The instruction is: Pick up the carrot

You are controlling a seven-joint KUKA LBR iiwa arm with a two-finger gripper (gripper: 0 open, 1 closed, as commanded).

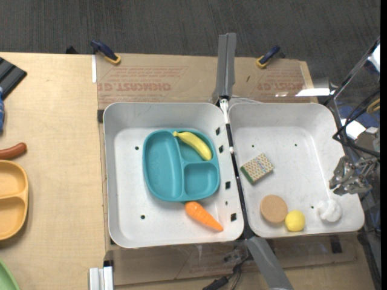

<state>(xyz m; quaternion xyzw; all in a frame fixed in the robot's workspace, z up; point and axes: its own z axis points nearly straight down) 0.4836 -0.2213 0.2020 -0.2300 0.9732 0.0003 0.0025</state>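
Here I see 2 white bins side by side: the left bin and the right bin. The gripper hangs at the far right edge of the right bin, and I cannot tell its state from here. The teal plate sits in the left bin with a banana on it. The carrot lies on the left bin's floor, just beside the plate's near corner. So it lies well to the camera's left of the gripper, across the divider, its long axis slanting down toward the right. It is orange, tapered and smooth. In the right bin sit a sponge, a brown disc, a lemon and a white ball.
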